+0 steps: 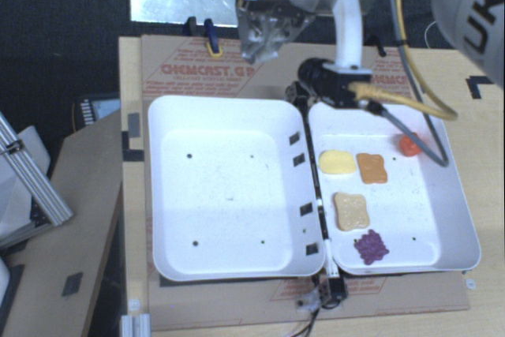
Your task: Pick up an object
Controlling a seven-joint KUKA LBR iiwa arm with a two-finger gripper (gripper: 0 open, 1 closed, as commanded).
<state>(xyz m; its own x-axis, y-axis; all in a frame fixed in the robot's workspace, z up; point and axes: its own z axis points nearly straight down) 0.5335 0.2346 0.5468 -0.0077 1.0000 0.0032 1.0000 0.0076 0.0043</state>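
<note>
The grey metal two-finger gripper (pixel 260 43) is hanging above the bench at about twelve o'clock in the view, over the printed cardboard sheet (pixel 197 69) and beyond the far rim of the bins. Its tip is blurred, so how far the jaws are standing apart cannot be told, and nothing is showing between them.

Two shallow white plastic bins are sitting side by side, touching along a hinged seam. The left bin (pixel 166 170) is lying toward nine o'clock. The right bin (pixel 450 201), toward four o'clock, is carrying five small things.

A pale yellow rounded piece (pixel 337 162) is resting at the bin's ten o'clock, close to the seam. An orange toast-shaped slab (pixel 372 168) is lying just beside it at its three o'clock. A small red-orange lump (pixel 409 145) is sitting at the bin's one o'clock, near a grey cable (pixel 422 140) that is trailing across the far corner of the bin. A tan bread-shaped slice (pixel 351 211) is lying at the bin's centre, at six o'clock from the yellow piece. A purple knobbly cluster (pixel 370 246) is sitting just beside the slice, at its five o'clock.

A yellow cable (pixel 410 102) is curving over the bin's far rim.
</note>
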